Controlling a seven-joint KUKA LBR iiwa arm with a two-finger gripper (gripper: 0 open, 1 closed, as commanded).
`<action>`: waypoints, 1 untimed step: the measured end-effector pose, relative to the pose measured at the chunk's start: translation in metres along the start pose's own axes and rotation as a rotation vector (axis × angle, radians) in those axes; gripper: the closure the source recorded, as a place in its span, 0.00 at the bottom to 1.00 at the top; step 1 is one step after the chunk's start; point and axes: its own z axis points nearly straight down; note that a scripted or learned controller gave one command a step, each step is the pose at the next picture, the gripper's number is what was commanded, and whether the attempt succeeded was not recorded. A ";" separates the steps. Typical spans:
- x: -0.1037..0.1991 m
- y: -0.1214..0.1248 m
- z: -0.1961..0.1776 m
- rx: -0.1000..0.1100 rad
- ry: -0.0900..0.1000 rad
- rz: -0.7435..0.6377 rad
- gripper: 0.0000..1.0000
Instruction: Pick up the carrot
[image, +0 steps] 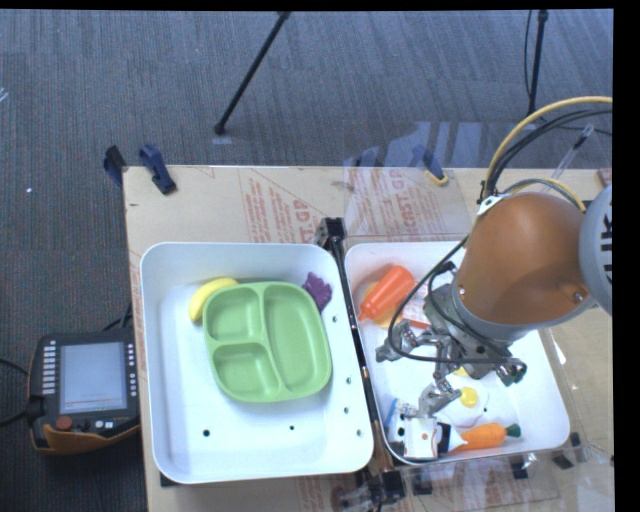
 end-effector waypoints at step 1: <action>-0.032 -0.066 0.088 -0.006 0.010 -0.067 0.00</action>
